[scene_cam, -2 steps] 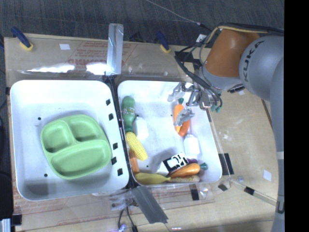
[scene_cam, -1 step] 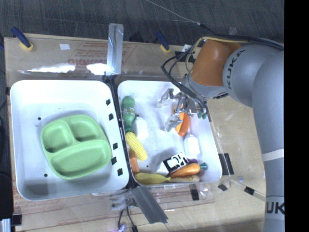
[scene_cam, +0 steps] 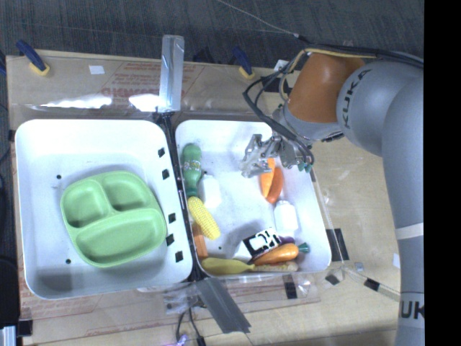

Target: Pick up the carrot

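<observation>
Just below the gripper (scene_cam: 261, 158), the carrot (scene_cam: 272, 182) is seen lying lengthwise away from it; whether it is gripped cannot be told.

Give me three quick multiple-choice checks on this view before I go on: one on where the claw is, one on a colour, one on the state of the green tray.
1. The claw is over:
A. the left bin
B. the right bin
C. the bench outside the bins

2. The corn cob in the right bin is:
A. yellow
B. blue
C. red

3. The divided tray in the left bin is:
A. upside down
B. standing on edge
C. lying flat, hollows up

Key: 1 B, the claw sits at the carrot inside the right bin. 2 A, its kernels are yellow. 3 C, its three hollows face the camera.
</observation>
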`<state>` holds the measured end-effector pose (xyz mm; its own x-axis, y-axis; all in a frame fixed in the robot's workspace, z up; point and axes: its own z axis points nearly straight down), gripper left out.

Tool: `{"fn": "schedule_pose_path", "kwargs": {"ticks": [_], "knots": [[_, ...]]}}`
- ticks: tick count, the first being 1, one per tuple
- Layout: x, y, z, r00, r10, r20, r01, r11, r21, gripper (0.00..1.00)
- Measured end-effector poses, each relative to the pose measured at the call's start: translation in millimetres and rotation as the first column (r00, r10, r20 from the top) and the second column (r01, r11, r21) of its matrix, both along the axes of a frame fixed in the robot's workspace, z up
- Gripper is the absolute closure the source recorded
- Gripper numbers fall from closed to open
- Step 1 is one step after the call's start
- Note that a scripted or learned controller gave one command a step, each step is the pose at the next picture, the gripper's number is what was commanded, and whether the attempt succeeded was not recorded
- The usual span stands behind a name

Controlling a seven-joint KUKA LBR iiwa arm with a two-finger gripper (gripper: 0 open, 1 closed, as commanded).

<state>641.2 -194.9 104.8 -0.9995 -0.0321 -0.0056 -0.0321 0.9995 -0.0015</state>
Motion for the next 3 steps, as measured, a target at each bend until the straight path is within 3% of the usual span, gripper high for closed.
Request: {"fn": "schedule_pose_path", "kwargs": {"ticks": [1,2,3], "knots": [[-21.2,7.5,105.2,0.894,-0.448,0.003,0.448,0.894,0.002,1.0],[-22.2,8.2,102.3,0.894,-0.447,-0.003,0.447,0.894,0.002,0.0],[-35.9,5.7,-14.5,0.846,-0.533,-0.008,0.533,0.846,0.0,0.0]]}}
